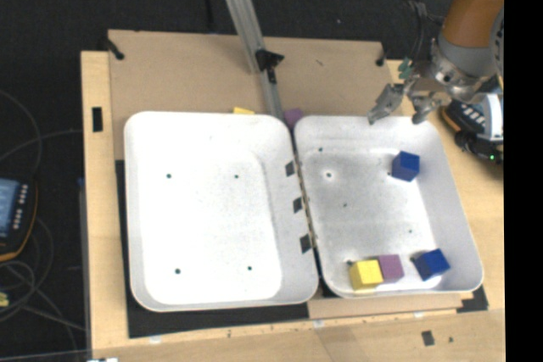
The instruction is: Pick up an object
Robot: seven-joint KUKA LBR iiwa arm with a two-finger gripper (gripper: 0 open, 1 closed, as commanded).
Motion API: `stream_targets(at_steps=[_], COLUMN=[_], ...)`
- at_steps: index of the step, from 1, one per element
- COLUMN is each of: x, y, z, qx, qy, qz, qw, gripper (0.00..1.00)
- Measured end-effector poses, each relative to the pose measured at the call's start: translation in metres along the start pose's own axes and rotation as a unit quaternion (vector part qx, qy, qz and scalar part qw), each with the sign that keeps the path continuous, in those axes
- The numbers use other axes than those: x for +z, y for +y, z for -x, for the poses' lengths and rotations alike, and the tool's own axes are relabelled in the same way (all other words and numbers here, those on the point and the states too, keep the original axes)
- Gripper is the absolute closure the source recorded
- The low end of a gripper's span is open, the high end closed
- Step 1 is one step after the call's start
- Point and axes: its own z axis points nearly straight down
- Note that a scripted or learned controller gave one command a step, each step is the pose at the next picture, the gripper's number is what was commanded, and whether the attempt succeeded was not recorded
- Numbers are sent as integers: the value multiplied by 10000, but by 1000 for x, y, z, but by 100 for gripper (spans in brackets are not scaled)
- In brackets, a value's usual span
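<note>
Four small blocks sit in the right bin [454,208]: a blue block [405,165] alone near the far side, and a yellow block [366,274], purple block [390,267] and second blue block [431,264] along the near wall. They look light, stiff and square-edged, so pinch flat opposite faces. Gripper [399,108] hovers over the far rim, fingers spread wide, nothing between them. That lone blue block looks easiest.

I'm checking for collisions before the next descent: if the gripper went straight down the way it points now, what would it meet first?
Probably the bare floor of the right white bin near its far rim. The open two-finger gripper hangs there, with the nearest small blue cube off to the side; depth is unclear.
</note>
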Motion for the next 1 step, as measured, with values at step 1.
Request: stream_targets(at_steps=[1], x=[42], y=[-149], z=[40], qx=[66], qy=[3], qz=[-15], qw=[10000], gripper=[0])
